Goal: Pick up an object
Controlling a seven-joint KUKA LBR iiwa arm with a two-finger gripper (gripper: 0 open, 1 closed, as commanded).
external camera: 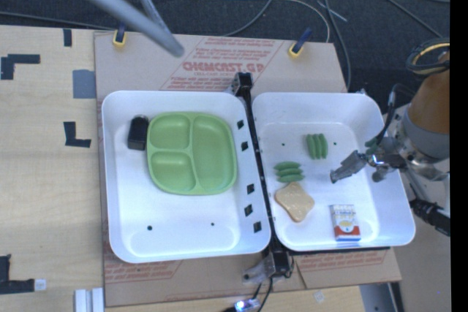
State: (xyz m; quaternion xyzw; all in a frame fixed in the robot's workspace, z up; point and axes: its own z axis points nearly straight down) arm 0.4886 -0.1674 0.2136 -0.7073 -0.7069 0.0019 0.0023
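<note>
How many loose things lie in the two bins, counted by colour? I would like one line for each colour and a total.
Green: 3, namely the plate, the upper pod and the lower pod
Black: 1, the block
Tan: 1, the toast
Red and white: 1, the box
Total: 6

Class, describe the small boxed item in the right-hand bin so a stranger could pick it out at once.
Find the right bin of the two white ones. Along its near edge, right of the toast slice, stands a small carton. Unlike the green pods, it is boxy, white on top and red below.
</note>
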